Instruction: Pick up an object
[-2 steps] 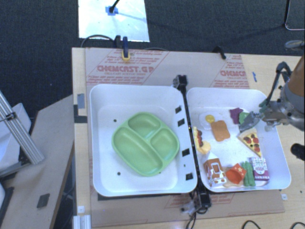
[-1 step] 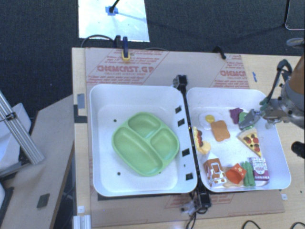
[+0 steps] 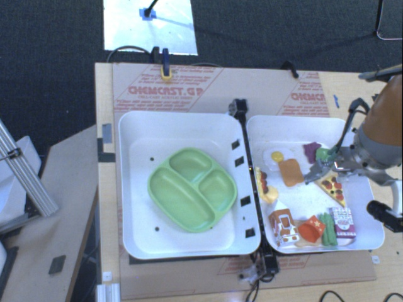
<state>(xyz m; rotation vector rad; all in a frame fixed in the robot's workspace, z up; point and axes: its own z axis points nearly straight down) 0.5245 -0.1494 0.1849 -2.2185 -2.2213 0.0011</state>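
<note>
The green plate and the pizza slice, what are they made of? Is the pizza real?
The green plate looks like smooth moulded plastic: one even colour, rounded walls between its three sections, a faint sheen. The pizza slice is probably a plastic toy, not food: flat bright yellow with tidy red dots, lying among other toy-like foods. The picture is too small to be sure.

Even, bright overhead light; soft, slightly low-resolution frame.

Both white bins read near blown-out, their walls casting only faint grey shadows inward. Beside the gripper, the small toys lose their edges to blur. A pale glare patch lies on the floor sheet, far above and left of the fingers. The dark carpet stays grainy and underexposed.
</note>
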